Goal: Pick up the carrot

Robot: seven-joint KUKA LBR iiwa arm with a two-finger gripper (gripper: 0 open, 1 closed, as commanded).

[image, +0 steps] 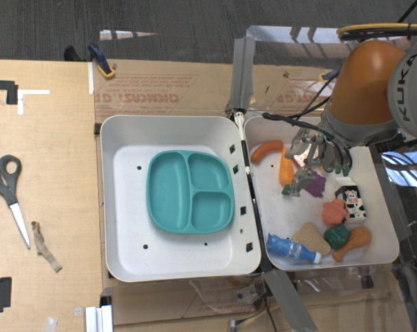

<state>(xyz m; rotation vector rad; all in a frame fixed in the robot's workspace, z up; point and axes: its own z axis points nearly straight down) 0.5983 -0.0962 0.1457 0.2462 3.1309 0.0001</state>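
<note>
your pale wooden desk (42,268) carries two shallow white plastic bins side by side, with brown printed cardboard behind them. the left bin (118,206) holds a smooth teal plastic plate with three compartments (191,191). a pair of grey-handled metal scissors (7,192) lies on the desk well to the left.

in the right bin (381,206) the small orange carrot, a stubby tapered toy (285,169), lies near the back left part, just below a curved orange sausage-shaped toy (265,149). the hand (310,156) hangs just to the right of the carrot, very near it, under the rounded orange band of the grey arm. nothing shows clearly between its fingers, and you cannot tell from this slant whether the hand is released or clenched.

just below the hand sits a knobbly purple toy (312,184). further toward the front lie a reddish lumpy toy (334,211), a black and white printed block (353,204), a dark green lumpy toy (337,236), a tan drumstick-shaped toy (353,242), a flat beige piece (308,236) and a blue and white plastic bottle on its side (291,249).
</note>
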